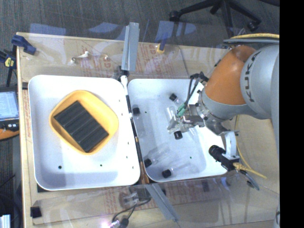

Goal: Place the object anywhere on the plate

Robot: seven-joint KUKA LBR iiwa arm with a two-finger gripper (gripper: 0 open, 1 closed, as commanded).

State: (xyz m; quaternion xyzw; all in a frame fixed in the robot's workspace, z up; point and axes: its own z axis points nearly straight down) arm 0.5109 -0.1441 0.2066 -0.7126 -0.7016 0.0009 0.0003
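A yellow plate [84, 121] carrying a dark ribbed rectangular object [80, 125] sits in the left bin [42, 172]. The gripper [176, 125] hangs over the right bin [152, 99]; whether its fingers are parted or clenched cannot be told.

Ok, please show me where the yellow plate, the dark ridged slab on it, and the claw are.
yellow plate [107, 112]: camera view, bare right rim.
dark ridged slab [80, 125]: camera view, middle of its top.
claw [176, 123]: camera view, at its tips.
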